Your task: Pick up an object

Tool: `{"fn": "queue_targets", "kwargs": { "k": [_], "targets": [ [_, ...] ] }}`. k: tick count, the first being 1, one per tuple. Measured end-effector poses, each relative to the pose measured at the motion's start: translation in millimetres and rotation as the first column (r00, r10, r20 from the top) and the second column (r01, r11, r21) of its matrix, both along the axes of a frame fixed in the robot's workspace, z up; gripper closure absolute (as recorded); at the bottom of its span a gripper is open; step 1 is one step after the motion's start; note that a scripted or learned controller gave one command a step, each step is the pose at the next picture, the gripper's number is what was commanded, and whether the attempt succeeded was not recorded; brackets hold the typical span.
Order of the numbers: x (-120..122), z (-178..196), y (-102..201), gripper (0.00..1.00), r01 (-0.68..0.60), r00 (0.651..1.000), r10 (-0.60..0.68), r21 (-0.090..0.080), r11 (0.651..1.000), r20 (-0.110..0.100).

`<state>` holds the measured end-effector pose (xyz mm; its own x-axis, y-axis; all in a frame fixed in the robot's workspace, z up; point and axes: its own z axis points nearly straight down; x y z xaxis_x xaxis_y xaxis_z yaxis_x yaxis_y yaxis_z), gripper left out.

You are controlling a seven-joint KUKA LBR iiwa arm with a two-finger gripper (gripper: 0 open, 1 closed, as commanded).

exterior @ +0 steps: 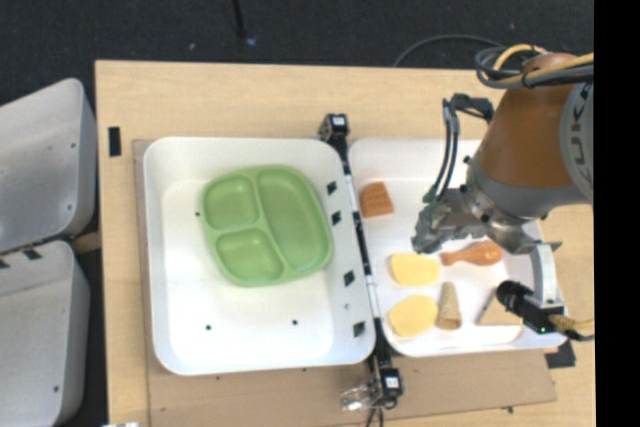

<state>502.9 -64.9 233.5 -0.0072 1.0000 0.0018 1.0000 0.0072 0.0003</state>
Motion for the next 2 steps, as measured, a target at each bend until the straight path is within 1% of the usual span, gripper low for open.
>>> {"fn": "queue_targets", "kwargs": {
  "k": [1, 2],
  "targets": [
    [2.1, -8.2, 52.4, 1.0, 0.0, 1.0, 0.0, 0.0, 1.0, -0.001],
    [1.6, 8.2, 106.0, 1.0, -0.002, 1.0, 0.002, 0.0, 1.0, 0.003]
  ]
}}
